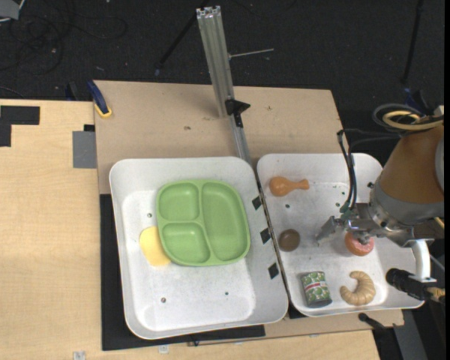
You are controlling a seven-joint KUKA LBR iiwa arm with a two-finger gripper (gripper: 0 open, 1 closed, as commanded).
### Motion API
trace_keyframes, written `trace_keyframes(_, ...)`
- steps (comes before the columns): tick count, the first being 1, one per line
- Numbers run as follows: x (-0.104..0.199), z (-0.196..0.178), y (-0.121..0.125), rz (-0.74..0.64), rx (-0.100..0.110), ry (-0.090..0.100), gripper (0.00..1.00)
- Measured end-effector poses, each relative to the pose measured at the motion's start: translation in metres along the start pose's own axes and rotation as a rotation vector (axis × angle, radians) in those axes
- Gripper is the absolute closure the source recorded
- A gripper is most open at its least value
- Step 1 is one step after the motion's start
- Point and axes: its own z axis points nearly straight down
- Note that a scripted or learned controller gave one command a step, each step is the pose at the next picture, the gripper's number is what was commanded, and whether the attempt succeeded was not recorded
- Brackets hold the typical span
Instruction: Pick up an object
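This looks like a robotics lab or test cell, not a home. A plywood bench point(285, 118) carries two shallow white bins point(135, 201) set side by side on a dark mat. An aluminium post point(216, 58) rises from the bench's far edge, probably a mount for a sensor, though its top is cut off. Cables point(30, 21) trail over the dark floor behind. The arm point(412, 171) reaches in from the right with wiring along it. The bins hold toy-like props: a green divided plate point(204, 222), a croissant point(360, 287), a small can point(315, 288).
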Motion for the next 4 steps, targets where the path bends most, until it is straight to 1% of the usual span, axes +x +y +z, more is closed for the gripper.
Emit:
trace_keyframes(1, 0.001, 0.048, 0.002, -0.002, -0.011, -0.002, 0.0)
trace_keyframes(2, -0.006, 0.034, 0.004, 0.005, -0.022, -0.014, 1.0)
trace_keyframes(3, -0.013, -0.017, -0.003, 0.001, -0.011, -0.003, 1.0)
trace_keyframes(4, -0.01, -0.063, -0.01, -0.002, -0.012, -0.003, 1.0)
